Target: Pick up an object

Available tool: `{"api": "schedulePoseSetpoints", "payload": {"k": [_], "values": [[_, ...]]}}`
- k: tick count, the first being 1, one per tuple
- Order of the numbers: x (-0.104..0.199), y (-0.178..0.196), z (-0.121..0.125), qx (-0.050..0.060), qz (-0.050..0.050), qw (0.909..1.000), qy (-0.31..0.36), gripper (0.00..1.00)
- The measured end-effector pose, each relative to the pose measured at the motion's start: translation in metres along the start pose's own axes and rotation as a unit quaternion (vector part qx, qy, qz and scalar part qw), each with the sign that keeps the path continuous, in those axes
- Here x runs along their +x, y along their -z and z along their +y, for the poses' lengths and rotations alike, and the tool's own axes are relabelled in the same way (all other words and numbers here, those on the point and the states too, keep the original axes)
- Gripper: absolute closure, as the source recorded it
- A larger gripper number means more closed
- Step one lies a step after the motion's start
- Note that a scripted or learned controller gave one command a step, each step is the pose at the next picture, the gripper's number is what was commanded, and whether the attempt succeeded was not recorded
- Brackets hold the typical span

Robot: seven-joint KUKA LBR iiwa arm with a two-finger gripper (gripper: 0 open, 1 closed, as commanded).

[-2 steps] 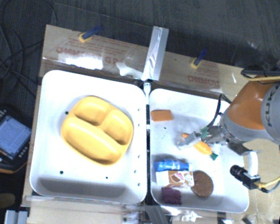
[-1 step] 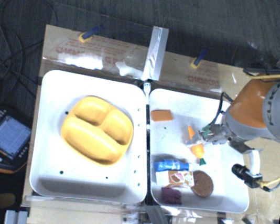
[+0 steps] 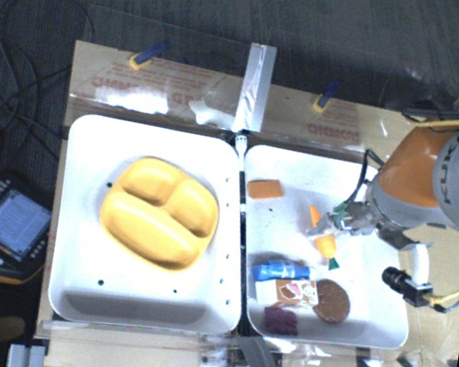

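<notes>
My gripper (image 3: 333, 225) reaches into the right bin (image 3: 370, 333) from the right, low over a small orange piece (image 3: 325, 245) with a green bit (image 3: 334, 262) beside it. Another thin orange piece (image 3: 315, 216) lies just left of the fingertips. An orange block (image 3: 264, 188) sits at the bin's far left. Near the front lie a blue tube (image 3: 281, 271), a small printed packet (image 3: 291, 292), a brown round cookie (image 3: 333, 301) and a dark purple item (image 3: 281, 320).
The left bin (image 3: 65, 281) holds a large yellow bread-shaped object (image 3: 160, 210). A ridge (image 3: 240, 224) divides the two bins. The grey and orange arm (image 3: 426, 181) covers the right bin's far right corner. Handheld devices and cables lie on the floor at left.
</notes>
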State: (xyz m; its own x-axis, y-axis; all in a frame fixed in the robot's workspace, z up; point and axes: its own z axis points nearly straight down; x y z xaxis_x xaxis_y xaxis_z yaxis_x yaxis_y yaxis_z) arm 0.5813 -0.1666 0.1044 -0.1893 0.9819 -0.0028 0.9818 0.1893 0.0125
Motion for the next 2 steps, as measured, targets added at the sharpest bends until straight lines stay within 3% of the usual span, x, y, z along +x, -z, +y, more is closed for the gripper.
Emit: {"api": "schedulePoseSetpoints", "payload": {"k": [1,2], "values": [[0.0,0.007,0.0,0.001,0.001,1.0,-0.001,1.0],[0.065,0.115,-0.023,0.008,0.001,0.9994,-0.035,1.0]]}}
